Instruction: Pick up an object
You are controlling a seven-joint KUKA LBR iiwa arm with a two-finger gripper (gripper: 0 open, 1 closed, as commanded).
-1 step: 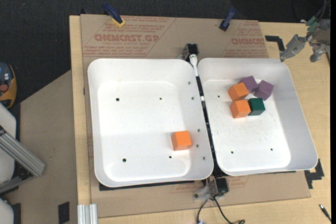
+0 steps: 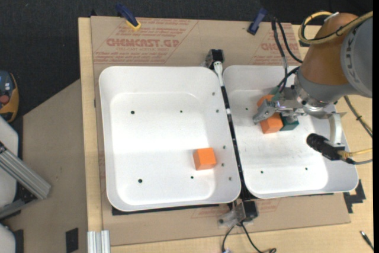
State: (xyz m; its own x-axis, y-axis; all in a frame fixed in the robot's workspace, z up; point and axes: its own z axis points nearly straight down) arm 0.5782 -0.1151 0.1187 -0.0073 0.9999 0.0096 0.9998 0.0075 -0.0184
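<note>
While I've got the overhead feed up, here's what I'm seeing from my end:

Arm: the grey KUKA arm [image 2: 340, 62] comes in from the right, orange band above the wrist, and it's bent down over the right bin.

End effector: the end effector [image 2: 271, 118] sits low in the upper-middle part of the right bin [image 2: 296, 178]. Honestly I can't tell if it's open or closed; the metal bits and the wrist crowd that spot too much.

Orange block, right bin: an orange block [image 2: 272, 125] is right at the tip of the end effector, touching or nearly so. Can't say from this angle if it's actually between anything. Something teal [image 2: 290, 123] pokes out just beside it, and there's another sliver of orange [image 2: 265, 101] just above, half hidden by the hardware.

Orange block, left bin: a second orange cube [image 2: 205, 159] lies flat on the floor of the left bin [image 2: 148, 86], toward the lower right area, well apart from the arm.

Tabletop: both white bins sit side by side on a cardboard sheet [image 2: 154, 38] with red print, held by blue clamps [image 2: 128, 17] along the far edge.

Cables: black and yellow cables [image 2: 314, 26] loop around the arm on the right.
</note>
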